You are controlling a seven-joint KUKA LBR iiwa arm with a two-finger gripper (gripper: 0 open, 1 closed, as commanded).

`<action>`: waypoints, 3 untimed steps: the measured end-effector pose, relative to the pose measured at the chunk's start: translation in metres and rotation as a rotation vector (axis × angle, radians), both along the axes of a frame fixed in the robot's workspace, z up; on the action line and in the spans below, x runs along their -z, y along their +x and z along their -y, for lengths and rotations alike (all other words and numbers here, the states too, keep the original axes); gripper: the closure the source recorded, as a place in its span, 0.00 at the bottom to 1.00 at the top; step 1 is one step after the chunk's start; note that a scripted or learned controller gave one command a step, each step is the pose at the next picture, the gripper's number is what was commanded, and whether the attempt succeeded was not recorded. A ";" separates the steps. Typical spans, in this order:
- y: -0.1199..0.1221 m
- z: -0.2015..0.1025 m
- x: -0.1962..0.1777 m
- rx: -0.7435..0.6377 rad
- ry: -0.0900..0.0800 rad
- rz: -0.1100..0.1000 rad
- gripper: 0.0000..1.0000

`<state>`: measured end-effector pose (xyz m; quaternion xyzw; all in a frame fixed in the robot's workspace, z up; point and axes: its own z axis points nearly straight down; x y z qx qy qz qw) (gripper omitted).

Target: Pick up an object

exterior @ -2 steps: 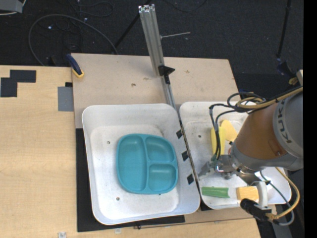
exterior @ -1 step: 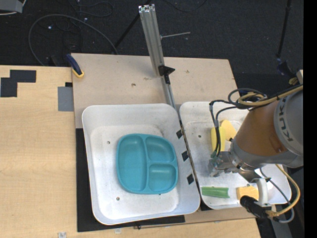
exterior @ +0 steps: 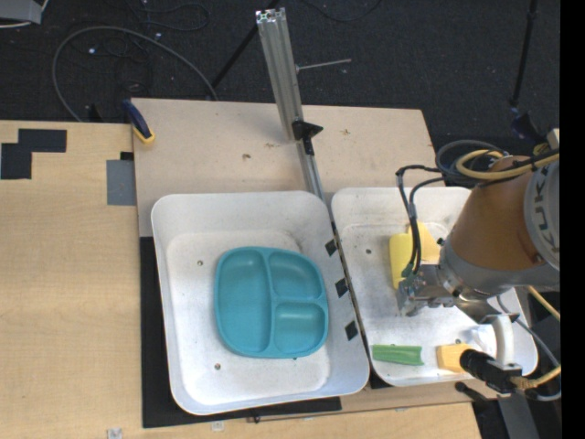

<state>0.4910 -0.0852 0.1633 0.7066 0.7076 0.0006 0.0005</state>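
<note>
The claw (exterior: 413, 298) sits low in the right shallow white bin (exterior: 366, 245), just beside the yellow block-shaped object (exterior: 400, 252); its grip state I cannot tell. Centre over the block before closing, clear of the green flat piece (exterior: 397, 355).

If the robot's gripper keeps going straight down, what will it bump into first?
Probably the white floor of the right bin, just below the gripper. The yellow object sits close beside it, and depth is hard to judge, so it might brush that instead.
</note>
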 end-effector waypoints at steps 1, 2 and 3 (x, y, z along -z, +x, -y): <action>0.000 0.006 -0.043 0.001 0.000 0.001 1.00; -0.006 0.013 -0.099 0.001 -0.001 0.002 1.00; 0.020 -0.025 -0.092 -0.002 0.001 -0.003 1.00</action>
